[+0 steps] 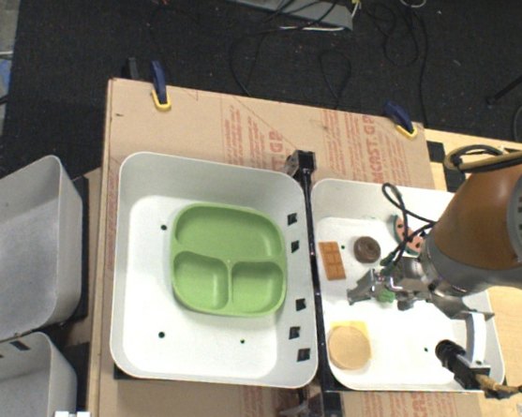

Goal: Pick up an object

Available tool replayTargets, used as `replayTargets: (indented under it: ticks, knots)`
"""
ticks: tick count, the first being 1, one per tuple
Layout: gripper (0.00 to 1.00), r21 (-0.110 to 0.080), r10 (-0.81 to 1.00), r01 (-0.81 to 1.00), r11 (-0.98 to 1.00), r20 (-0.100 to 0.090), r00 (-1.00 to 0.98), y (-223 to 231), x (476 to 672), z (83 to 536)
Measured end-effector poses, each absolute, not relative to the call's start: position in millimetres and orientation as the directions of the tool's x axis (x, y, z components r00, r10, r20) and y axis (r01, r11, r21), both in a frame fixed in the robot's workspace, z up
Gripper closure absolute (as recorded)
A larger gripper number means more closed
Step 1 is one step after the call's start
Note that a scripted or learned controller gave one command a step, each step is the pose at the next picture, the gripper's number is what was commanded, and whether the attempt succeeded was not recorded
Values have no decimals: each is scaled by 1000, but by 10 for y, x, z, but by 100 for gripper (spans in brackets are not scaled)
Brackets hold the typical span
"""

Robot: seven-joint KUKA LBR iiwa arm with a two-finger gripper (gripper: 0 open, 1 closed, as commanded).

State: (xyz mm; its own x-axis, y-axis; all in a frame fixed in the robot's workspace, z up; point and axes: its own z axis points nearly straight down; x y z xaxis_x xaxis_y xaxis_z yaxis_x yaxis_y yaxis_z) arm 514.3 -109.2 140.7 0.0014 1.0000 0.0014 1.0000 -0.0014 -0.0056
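Tool (374,290) low in the right bin (466,384), finger state indiscernible; brown block (332,260), dark disc (366,250), tan disc (350,346) nearby.

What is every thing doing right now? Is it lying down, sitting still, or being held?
Green plate: lying flat in the left bin.
Orange block: flat in the right bin.
Brown disc: flat, beside the block.
Tan round piece: flat, near the front.
Gripper: low over the right bin.
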Motion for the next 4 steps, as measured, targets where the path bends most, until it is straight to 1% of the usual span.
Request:
replayTargets:
  ticks: [1,2,3,4]
  knots:
    - [0,-4,1000,1000,-2,1,2,-1085,5135,892]
    - [100,0,1000,1000,-5,0,5,-1087,5146,1021]
    - [100,5,1000,1000,2,-2,-2,-1163,5227,1518]
    - [100,6,1000,1000,4,-2,-4,-1124,5278,1956]
